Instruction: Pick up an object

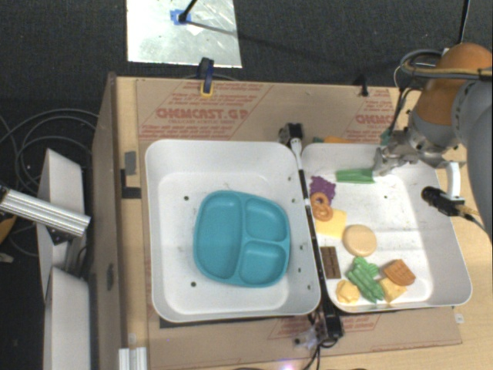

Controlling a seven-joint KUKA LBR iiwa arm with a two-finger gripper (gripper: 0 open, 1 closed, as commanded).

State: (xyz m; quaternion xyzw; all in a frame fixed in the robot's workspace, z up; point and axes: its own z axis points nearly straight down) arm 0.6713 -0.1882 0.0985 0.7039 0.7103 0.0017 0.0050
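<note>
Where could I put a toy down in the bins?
Left bin: bare floor rings the plate, widest along the back. Right bin: bare strip between the pincer and the cookie. Its front is crowded with toy food.

Flat green piece (354, 176) lies level at right bin's (431, 206) far end; tool (383, 163) at its right tip.

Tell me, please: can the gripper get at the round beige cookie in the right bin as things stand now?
Probably yes. The cookie lies with open top, nothing stacked on it, and the gripper is over the same bin, near the green piece. The yellow cheese slice beside it may crowd one finger.
</note>
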